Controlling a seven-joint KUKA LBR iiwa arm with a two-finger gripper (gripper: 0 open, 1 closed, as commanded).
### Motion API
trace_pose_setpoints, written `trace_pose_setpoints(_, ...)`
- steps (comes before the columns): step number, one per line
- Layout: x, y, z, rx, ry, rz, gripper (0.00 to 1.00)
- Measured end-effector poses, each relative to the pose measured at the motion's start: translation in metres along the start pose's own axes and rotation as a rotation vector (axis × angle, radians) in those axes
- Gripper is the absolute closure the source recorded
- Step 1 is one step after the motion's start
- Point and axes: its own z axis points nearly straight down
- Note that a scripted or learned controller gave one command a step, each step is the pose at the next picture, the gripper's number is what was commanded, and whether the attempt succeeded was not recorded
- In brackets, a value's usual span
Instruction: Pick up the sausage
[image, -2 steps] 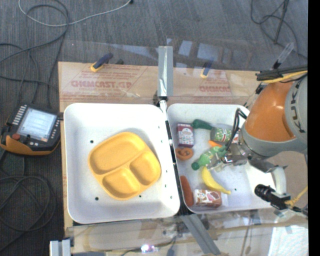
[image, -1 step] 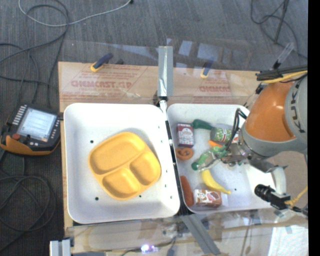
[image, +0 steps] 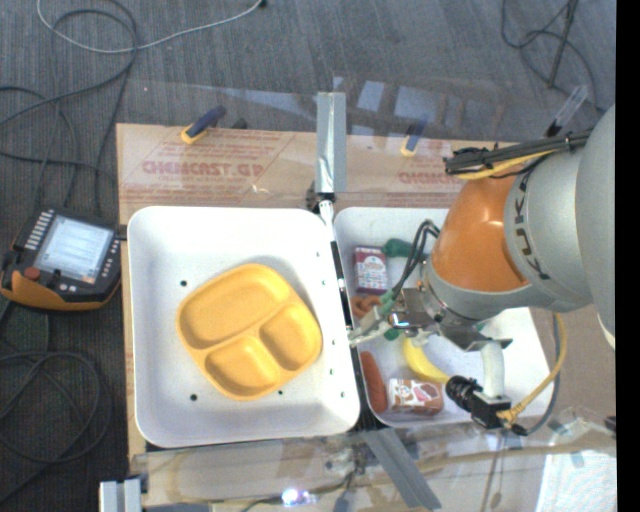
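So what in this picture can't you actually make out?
- Gripper: in the camera view, whether its fingers are open or shut; too small and crowded by the arm.
- Right bin: much of its floor, covered by the arm's orange band.
- Sausage: its upper end, under the gripper.
- Green item: partly behind the arm, unidentifiable.
- Packets' labels: too small to read.

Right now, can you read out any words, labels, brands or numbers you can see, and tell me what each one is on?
"CHEMCAST GP", faint red print, seen mirrored, on the brown protective sheet behind the bins.
"KU", part of a brand name, on the grey arm.
Red-labelled packet: print too small to read.
Wrapped snack: label blurred.
Teach pendant screen: unreadable.
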Motion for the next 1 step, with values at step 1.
trace_pose_setpoints(1,-0.0260,0.0246,0.0250,-0.026,0.022,-0.078,0.00)
